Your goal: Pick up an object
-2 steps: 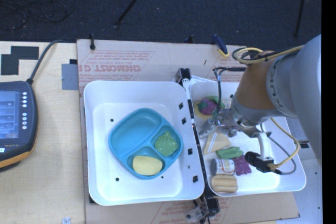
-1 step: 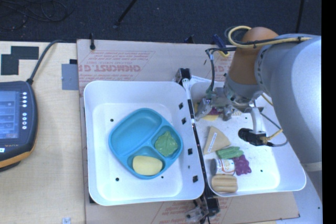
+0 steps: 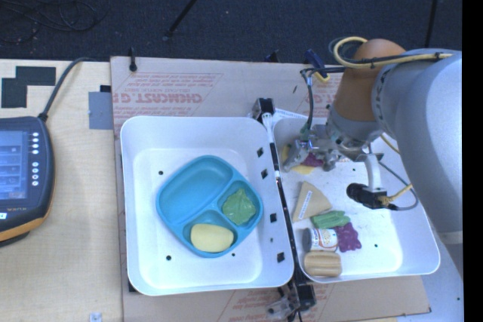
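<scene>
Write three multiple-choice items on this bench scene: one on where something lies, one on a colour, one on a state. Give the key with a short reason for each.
1. Where does the divided plate lie?
A. In the left bin
B. In the right bin
C. On the bench outside both bins

2. What colour is the divided plate?
A. Red
B. Blue
C. Black

3. How is the yellow toy food placed?
A. Between the fingers of the gripper
B. Resting in a plate compartment beside the green toy food
C. Lying on the bin floor beside the plate

Key: 1 A, the plate sits inside the left bin's walls. 2 B, its surface is plainly light blue. 3 B, it rests in the plate's lower compartment, while the gripper is over the right bin, far from it.
</scene>
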Robot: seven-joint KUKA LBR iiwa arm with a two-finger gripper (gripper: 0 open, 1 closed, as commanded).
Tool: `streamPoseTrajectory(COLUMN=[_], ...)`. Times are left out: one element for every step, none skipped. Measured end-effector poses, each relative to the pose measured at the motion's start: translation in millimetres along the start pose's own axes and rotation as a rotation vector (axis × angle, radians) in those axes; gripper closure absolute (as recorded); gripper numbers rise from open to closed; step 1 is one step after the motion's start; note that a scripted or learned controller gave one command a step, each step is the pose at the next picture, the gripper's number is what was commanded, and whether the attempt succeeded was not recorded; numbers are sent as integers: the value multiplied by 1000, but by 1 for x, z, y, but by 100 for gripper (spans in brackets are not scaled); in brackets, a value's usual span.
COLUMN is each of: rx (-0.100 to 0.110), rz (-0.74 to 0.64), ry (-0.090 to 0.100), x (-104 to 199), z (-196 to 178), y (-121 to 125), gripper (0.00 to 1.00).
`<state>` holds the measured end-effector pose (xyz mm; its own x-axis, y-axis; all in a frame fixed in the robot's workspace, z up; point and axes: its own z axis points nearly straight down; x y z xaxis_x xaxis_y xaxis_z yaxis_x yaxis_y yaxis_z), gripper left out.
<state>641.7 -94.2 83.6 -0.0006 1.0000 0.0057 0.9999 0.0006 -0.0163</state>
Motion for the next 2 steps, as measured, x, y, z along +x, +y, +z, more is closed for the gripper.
streamPoseTrajectory(rx=[-9,1], rz=[0,-4], ry=[-5,-2], x=[-17,-16], z=[0,-7], y=[1,1], gripper=[0,100])
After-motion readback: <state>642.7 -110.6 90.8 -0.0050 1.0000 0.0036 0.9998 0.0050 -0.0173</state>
